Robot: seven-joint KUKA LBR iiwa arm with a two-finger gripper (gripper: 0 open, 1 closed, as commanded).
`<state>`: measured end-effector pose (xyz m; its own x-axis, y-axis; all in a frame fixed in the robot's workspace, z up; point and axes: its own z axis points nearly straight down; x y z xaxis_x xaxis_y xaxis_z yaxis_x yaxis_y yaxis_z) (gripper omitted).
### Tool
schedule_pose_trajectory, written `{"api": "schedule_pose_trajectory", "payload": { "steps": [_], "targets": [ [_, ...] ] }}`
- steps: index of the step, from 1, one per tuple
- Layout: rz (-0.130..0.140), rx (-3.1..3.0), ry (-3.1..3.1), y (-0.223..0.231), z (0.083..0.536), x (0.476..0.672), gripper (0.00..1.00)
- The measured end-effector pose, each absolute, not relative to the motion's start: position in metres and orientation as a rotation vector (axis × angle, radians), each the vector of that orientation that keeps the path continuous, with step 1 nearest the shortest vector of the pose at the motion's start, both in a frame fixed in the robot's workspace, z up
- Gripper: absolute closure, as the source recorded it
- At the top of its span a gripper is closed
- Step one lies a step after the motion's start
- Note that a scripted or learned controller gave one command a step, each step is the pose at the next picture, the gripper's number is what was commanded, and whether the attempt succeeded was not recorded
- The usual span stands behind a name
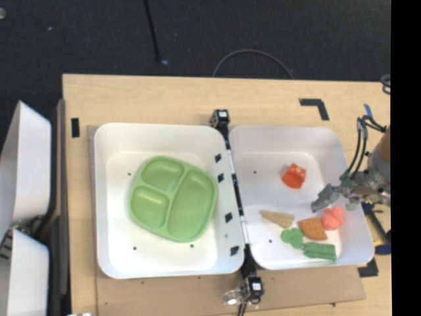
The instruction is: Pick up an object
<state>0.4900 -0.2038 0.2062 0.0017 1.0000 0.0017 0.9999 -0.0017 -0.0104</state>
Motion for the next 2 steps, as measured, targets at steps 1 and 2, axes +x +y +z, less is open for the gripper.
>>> {"api": "schedule_pose_trajectory", "payload": {
  "steps": [1,2],
  "targets": [
    [0.0,-2.221,-2.224,-0.204,0.212,0.493,0.0],
    [0.004,-2.221,-2.22,-0.213,0.154,0.49,0.0]
  ]
}}
